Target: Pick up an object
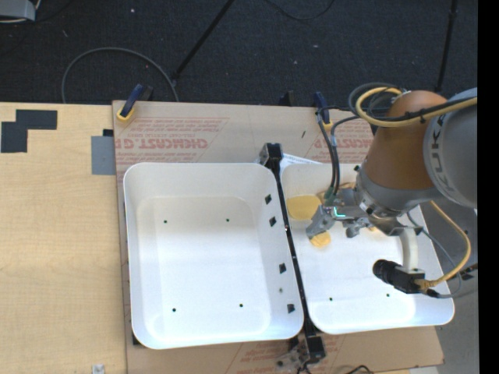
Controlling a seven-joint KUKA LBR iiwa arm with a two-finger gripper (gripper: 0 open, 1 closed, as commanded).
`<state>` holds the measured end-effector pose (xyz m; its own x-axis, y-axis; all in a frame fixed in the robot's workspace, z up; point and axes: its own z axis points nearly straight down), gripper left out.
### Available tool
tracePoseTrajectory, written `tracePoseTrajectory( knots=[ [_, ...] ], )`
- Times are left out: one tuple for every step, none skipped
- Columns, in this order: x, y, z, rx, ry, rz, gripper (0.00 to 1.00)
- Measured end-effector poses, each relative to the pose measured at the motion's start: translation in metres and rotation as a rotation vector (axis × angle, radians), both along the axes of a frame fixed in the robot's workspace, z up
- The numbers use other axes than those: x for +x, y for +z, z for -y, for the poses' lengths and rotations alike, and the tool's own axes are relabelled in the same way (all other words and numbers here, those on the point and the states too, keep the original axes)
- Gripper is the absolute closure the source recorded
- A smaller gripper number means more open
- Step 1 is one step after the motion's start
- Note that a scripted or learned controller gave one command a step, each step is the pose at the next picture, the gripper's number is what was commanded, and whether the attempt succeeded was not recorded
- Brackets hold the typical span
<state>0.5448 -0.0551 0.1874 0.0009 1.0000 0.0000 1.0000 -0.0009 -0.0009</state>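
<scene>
Hovering low over the right bin, ready for a grab.
Reading left to right, you see the left bin [199, 318], then the right bin [366, 318], where a yellow object [303, 206] lies near the divider with a smaller yellow piece [320, 240] at its five o'clock. Your gripper [331, 223] sits at its four o'clock; whether the pincer is wide or narrow, you cannot tell.

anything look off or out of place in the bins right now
Nothing stands out. Both white bins sit flat and side by side on the bench. Two yellow pieces lie in the right bin near the divider, beside the tool, nothing spilled outside. Whether the tool touches them cannot be told.
</scene>
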Motion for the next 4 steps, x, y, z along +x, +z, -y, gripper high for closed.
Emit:
tracePoseTrajectory(
  knots=[
    [-0.004,-0.102,0.038,0.0,-0.002,-0.004,0.0],
    [0.065,-0.1,0.052,-0.001,0.002,0.002,0.0],
    [0.062,-0.1,0.032,0.0,0.002,0.0,0.0],
    [0.062,-0.09,0.033,0.0,0.0,0.0,1.0]
  ],
)
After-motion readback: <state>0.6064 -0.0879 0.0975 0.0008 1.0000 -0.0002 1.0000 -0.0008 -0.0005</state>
